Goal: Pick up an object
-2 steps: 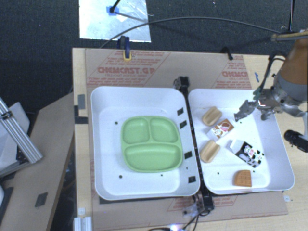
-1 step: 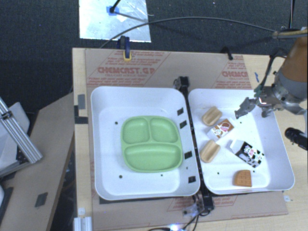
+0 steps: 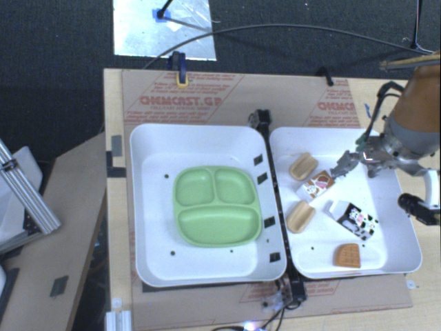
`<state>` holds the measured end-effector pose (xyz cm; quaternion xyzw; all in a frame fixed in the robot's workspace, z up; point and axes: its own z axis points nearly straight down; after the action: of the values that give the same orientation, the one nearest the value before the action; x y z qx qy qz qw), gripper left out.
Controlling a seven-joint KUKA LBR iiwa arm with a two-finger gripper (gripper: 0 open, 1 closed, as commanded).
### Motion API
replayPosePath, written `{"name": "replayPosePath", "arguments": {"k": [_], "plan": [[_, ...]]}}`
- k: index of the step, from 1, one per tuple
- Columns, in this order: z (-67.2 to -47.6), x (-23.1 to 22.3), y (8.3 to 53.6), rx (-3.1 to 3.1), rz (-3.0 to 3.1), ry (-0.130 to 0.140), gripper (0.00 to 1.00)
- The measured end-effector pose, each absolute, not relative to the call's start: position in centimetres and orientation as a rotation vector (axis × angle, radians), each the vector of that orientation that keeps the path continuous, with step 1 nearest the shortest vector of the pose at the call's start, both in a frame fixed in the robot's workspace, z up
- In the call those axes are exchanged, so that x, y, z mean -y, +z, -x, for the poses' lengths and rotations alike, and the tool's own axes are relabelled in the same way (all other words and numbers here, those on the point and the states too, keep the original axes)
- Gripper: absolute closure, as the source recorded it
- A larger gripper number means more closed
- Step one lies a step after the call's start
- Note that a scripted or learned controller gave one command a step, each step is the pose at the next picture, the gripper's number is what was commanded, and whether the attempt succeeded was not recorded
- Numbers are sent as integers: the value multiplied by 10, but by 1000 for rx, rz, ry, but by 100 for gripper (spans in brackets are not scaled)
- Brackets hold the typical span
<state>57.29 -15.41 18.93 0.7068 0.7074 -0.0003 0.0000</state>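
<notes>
Bins sit side by side on the bench, the arm reaching into the right one.

The left bin [image 3: 148, 150] holds a green divided plate [image 3: 217, 206] lying flat near its middle. In the right bin [image 3: 406, 254], a tan bread-like piece [image 3: 302, 166] lies near the upper left, and a second tan piece [image 3: 300, 216] lies below it by the bin's left wall. Between them rests a small brown-and-white packet [image 3: 318, 184], with the gripper [image 3: 342, 165] just at its upper right edge; whether the gripper is clenched or released cannot be told, nor whether it touches the packet. Further right lie a black-and-white patterned carton [image 3: 355, 219] and, near the front wall, an orange waffle-like piece [image 3: 348, 256]. The arm [image 3: 413, 126] enters from the right.
</notes>
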Motion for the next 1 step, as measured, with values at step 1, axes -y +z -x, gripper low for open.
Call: {"name": "replayPosePath", "arguments": {"k": [1], "plan": [[-574,160,128,-2223,-2222,-2,0]]}}
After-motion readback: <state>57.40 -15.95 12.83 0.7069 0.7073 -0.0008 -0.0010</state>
